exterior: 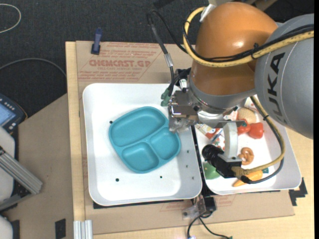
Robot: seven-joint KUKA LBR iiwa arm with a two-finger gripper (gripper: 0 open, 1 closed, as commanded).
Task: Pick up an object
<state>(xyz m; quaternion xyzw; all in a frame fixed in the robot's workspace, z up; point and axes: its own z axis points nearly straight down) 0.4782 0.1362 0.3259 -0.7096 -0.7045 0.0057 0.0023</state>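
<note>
A teal divided plate lies in the middle of the left white bin. The right white bin holds several small items: a red piece, a pale peach piece, a brown ring-shaped piece, a green piece and a yellow-orange piece. My gripper hangs under the orange wrist, low over the strip where the two bins meet, just beside the plate's right edge. Its metal body shows; the arm covers much of the right bin.
The bins rest on a brown cardboard sheet with red lettering. A small blue clip lies at its back left corner. Black cables run from the wrist over the back of the bench.
</note>
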